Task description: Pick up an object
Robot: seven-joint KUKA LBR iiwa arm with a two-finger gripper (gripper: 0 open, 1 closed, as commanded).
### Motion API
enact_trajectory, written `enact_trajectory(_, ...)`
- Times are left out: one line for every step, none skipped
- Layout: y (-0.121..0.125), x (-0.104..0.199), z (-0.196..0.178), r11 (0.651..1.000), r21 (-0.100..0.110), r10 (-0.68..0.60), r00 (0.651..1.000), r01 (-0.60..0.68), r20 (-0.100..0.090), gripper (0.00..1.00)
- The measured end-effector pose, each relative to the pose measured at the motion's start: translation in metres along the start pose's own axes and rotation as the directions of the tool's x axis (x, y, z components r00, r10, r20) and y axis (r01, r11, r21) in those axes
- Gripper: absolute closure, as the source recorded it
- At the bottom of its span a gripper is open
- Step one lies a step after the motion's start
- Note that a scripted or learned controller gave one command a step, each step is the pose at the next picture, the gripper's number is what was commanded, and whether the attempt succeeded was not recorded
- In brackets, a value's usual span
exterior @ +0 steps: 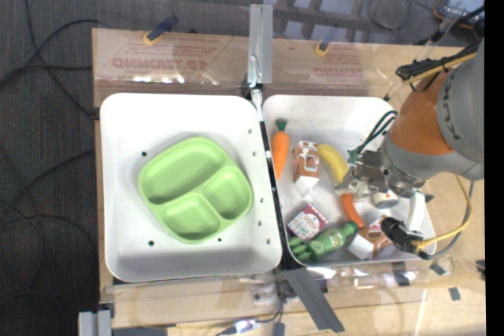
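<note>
Looking down on the bench, I see the arm (441,118) reaching in from the right over the right bin (331,108), its orange band and grey body covering that bin's right wall and far right corner. The gripper (376,183) hangs low over the bin's right half, but it is a cluster of dark metal and cable from this angle and I cannot tell how it stands or whether anything is in it. Just under it lies a small orange piece (351,209), partly covered by the tool, so I cannot say if they touch. A yellow banana (333,163) lies just left of the gripper, beside a small carton (306,163). A toy carrot (279,153) rests along the left wall, close to the divide between the bins. Nearer the front edge sit a red-and-white packet (308,221), a green bottle (324,241) lying on its side, and a brown-and-white item (375,241) half hidden by a black fitting on the wrist; glare along the front rim blurs what is there. Open floor remains at the bin's back, above the banana. The left bin (126,122) holds a green divided plate (195,189), with bare white floor around it.
</note>
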State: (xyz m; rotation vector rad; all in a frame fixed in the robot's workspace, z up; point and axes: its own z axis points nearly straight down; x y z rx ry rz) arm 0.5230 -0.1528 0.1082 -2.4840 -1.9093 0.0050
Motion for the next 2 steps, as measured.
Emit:
enact_trajectory(-0.011, 0.005, 0.018, 0.983, -0.023, -0.179, 0.984, 0.179, 0.011, 1.00)
enact_trajectory(-0.036, 0.013, -0.101, 0.964, -0.005, -0.266, 0.964, 0.267, 0.006, 1.00)
